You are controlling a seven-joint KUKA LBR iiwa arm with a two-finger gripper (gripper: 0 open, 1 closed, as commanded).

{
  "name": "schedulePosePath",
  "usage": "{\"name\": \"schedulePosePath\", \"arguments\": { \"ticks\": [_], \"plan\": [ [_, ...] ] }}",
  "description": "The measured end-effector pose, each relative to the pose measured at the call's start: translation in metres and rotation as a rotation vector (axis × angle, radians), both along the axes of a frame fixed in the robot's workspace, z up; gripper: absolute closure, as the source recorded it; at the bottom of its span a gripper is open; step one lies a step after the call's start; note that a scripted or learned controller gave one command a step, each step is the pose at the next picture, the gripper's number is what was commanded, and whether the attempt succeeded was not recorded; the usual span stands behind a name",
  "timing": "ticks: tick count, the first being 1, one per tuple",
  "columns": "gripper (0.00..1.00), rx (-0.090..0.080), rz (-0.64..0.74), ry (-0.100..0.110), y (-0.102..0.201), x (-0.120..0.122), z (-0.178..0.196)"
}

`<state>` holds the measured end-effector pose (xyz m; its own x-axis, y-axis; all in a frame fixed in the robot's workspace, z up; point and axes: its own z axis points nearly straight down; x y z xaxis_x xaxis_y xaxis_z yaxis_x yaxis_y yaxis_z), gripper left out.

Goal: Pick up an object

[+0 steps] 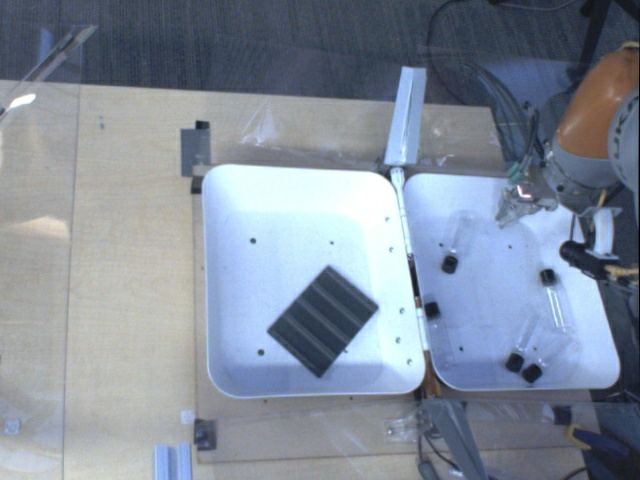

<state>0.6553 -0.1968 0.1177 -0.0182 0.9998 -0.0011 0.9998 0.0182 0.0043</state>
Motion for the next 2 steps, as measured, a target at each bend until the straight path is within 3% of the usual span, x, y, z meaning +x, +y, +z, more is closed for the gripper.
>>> {"name": "schedulePosePath", "arguments": {
  "ticks": [1,2],
  "plan": [
    [1.00,-0.005,0.552,-0.010,0.060,-0.030,-0.027],
    [1.00,-0.002,0.323,-0.009,0.103,0.012,-0.028]
  ]
}}
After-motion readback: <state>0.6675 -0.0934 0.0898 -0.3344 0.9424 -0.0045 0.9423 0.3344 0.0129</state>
